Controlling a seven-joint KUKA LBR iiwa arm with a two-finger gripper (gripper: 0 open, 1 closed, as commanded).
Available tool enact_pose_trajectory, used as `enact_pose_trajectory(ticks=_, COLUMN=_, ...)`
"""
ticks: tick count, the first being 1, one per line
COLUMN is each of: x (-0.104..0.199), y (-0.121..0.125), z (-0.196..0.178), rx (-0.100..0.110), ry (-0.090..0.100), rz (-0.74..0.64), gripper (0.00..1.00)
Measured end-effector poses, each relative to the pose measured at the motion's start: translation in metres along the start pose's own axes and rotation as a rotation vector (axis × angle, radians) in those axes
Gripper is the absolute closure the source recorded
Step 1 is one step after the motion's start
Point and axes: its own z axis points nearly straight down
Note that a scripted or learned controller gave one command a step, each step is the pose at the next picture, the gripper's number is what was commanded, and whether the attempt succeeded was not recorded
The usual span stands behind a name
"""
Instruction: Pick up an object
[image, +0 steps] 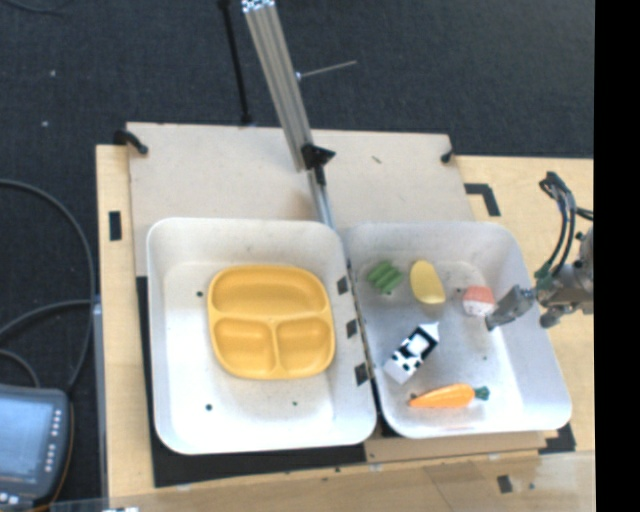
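The right bin (545, 385) holds a green toy (382, 276), a yellow oval piece (427, 282), a small red and white piece (478, 298), a black-and-white patterned block (412, 352) and an orange carrot (443, 397). My gripper (528, 312) hangs over the bin's right rim, just right of the red and white piece. Its fingers stand open with nothing between them. One fingertip (503, 309) lies close to the red and white piece, but whether it touches is unclear.
The left bin (160, 300) holds a yellow divided plate (270, 320). A slanted aluminium post (285, 90) rises from the back of the bench between the bins. Cables (562, 215) hang near the arm at the right.
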Motion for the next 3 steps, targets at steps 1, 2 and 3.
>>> enact_pose_trajectory(ticks=1, x=0.000, y=0.000, z=0.000, rx=-0.001, ry=0.000, rz=0.001, gripper=0.00)
enact_pose_trajectory(ticks=2, x=0.001, y=0.004, z=0.043, rx=0.005, ry=-0.001, rz=0.005, gripper=0.00)
enact_pose_trajectory(ticks=3, x=0.004, y=0.002, z=0.086, rx=0.005, ry=0.000, rz=0.005, gripper=0.00)
